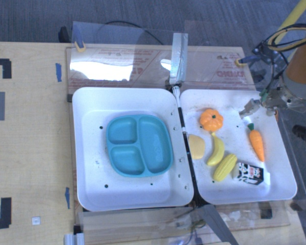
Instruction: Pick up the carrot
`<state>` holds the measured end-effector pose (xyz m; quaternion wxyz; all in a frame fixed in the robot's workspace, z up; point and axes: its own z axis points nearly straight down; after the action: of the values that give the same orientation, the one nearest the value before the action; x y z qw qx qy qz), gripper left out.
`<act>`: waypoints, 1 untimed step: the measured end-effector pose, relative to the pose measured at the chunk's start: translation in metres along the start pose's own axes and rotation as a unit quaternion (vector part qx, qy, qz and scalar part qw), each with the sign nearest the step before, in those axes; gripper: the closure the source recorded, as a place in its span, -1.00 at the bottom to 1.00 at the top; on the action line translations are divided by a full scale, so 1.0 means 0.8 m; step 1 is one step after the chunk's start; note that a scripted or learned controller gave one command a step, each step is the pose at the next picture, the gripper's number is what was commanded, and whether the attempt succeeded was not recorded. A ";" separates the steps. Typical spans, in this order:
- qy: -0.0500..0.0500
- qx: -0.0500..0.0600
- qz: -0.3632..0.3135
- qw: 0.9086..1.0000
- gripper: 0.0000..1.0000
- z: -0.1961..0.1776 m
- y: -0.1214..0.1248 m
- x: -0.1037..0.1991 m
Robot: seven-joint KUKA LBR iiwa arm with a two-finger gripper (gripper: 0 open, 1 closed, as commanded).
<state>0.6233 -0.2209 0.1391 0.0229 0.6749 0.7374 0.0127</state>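
The carrot (257,144) is orange with a small green top. It lies along the right side of the right bin (283,188), with the green end pointing to the back. My gripper (259,108) hangs just behind the carrot's green end, over the bin's back right corner. Its two grey fingers stand apart, open, with nothing between them. The carrot rests on the bin floor, apart from the fingers.
The right bin also holds a small orange pumpkin (211,120), a pale yellow piece (196,147), a banana (217,151), a corn cob (224,167) and a black-and-white carton (250,173) just in front of the carrot. A blue divided plate (140,144) sits in the left bin (86,137).
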 end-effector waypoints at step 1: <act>0.000 0.000 -0.009 1.000 -1.00 0.000 -0.001 0.000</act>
<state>0.6227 -0.2212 0.1389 0.0230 0.6683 0.7434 0.0121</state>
